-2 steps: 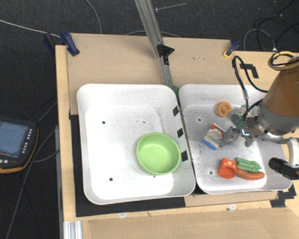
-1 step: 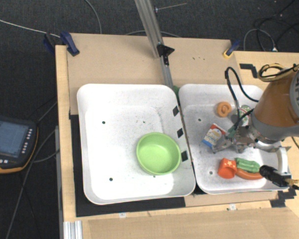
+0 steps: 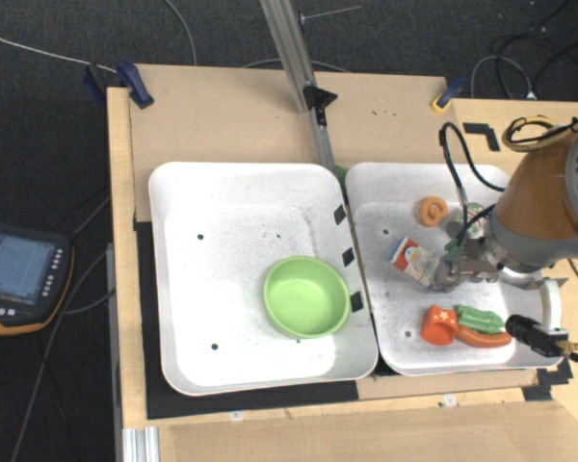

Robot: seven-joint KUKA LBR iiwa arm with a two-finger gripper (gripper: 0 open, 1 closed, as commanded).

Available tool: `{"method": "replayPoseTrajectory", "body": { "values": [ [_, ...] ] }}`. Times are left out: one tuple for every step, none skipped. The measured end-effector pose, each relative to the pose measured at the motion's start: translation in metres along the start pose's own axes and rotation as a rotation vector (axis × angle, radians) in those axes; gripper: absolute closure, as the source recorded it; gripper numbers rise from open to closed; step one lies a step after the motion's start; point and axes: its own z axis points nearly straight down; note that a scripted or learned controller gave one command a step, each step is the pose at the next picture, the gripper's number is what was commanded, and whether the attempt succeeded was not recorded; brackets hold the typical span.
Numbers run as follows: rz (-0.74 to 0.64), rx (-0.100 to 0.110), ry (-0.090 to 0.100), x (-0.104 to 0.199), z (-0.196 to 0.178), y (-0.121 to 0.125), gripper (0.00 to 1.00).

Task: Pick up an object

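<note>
My gripper point(image 3: 450, 272) reaches down into the right bin point(image 3: 385, 349) from the right, its tip against the right edge of a small red and white carton point(image 3: 411, 258). An orange ring-shaped toy point(image 3: 432, 210) lies farther back in the same bin. At the bin's front lies an orange and green toy carrot point(image 3: 462, 323), just below the gripper. A green bowl point(image 3: 305, 296) sits in the left bin point(image 3: 222, 258) near its right wall. The arm's body hides the gripper's far side.
A metal pole point(image 3: 294, 51) slants over the back of the bench between the bins. Black cables point(image 3: 458, 166) loop over the right bin's back edge. A handheld pendant point(image 3: 19, 277) lies off the bench at far left.
</note>
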Motion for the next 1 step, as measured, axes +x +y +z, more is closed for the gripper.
{"method": "replayPoseTrajectory", "body": {
  "values": [
    [0.001,-0.003,-0.001,-0.0074,-0.0463,-0.0031,1.00]
  ]
}}
